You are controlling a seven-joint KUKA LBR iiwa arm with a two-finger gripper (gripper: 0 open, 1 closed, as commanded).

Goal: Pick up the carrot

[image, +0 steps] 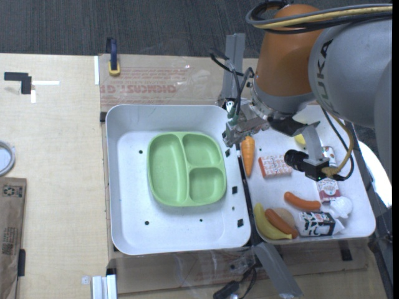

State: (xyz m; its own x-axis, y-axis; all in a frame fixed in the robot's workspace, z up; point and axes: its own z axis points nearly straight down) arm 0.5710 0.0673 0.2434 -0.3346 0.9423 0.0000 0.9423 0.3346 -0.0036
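The carrot [248, 156] is orange and tapered, its thin tip pointing toward the front. It is at the left edge of the right bin [365, 229], beside the wall shared with the left bin. My gripper [239, 131] is directly at the carrot's thick upper end, under the orange wrist band. The wrist hides the contact, so I cannot see whether the carrot is gripped or just lies below the gripper.
A green divided plate [187, 167] lies in the left bin [124, 229]. The right bin holds a red-and-white box [275, 166], two sausages [303, 200], a banana [264, 225], a small carton [317, 223] and white items at the right.
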